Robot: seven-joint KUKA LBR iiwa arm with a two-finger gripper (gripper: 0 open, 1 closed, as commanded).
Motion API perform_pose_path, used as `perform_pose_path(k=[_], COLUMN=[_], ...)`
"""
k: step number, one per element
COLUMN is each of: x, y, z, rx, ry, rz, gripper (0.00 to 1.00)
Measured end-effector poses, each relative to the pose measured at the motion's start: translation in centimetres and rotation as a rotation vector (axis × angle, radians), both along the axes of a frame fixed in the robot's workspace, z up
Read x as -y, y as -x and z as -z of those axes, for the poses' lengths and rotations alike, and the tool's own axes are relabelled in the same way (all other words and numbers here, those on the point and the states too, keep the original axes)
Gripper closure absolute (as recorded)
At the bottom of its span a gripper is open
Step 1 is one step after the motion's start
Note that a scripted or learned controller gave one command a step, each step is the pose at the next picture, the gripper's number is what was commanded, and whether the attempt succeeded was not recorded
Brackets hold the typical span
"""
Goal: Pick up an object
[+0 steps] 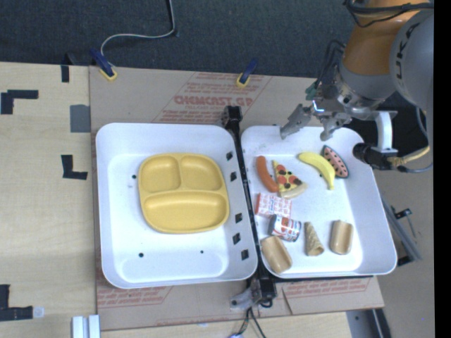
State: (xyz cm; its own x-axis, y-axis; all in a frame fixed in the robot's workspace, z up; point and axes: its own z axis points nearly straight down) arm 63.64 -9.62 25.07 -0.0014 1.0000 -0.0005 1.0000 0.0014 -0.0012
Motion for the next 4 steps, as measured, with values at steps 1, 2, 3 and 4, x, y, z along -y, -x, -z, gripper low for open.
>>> perform_pose_path(k=[1, 2, 3, 4], x=[4.0, 3.7, 2.9, 1.3], y=[0.1, -3.3, -3.2, -3.2], z=[11.0, 16.5, 16.5, 16.5], rx=[-0.003, 0.003, 0.003, 0.003], ry=[0.000, 0.001, 0.002, 0.001], rz=[0.001, -0.001, 0.000, 0.000], gripper=[0.00, 0.00, 0.00, 0.00])
